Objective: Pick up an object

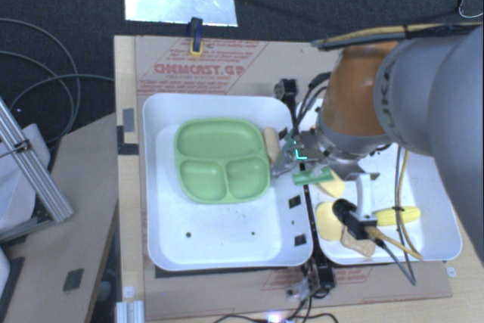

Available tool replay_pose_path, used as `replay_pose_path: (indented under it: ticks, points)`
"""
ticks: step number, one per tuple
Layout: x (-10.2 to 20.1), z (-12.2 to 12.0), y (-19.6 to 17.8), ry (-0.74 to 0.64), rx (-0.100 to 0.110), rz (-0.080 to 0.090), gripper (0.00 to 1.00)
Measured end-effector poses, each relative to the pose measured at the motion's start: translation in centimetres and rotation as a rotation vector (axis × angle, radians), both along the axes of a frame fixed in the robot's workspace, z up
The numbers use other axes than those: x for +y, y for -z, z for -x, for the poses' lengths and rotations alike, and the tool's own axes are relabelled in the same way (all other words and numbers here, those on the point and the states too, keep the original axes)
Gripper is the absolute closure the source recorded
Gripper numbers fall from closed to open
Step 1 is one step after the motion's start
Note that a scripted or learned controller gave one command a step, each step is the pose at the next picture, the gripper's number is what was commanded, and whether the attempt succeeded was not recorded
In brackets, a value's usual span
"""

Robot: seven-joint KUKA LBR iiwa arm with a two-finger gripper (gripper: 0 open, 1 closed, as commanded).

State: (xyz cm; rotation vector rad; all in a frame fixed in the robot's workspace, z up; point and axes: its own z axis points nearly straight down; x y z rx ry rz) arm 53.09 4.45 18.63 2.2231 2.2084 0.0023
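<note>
A green divided plate lies in the left white bin, in its upper half, with three compartments facing up. A small tan object rests just beside the plate's right edge. The end effector sits at the border between the two bins, close to this right edge of the plate; whether it is wide or narrow I cannot tell, because the wrist covers it. A green piece is visible just below it. In the right white bin are a pale yellow round object, a yellow corn-like object and a tan piece. The grey arm, with its orange band, reaches in over the right bin. Both bins stand on a cardboard-covered surface.
</note>
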Motion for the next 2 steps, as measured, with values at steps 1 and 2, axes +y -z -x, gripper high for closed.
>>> replay_pose_path:
  ticks: [1,2]
  points:
    - [-7.2,4.6,0.2,0.001,0.009,-0.002,0.0]
    - [-0.3,4.3,-5.1,-0.018,-0.001,-0.008,0.0]
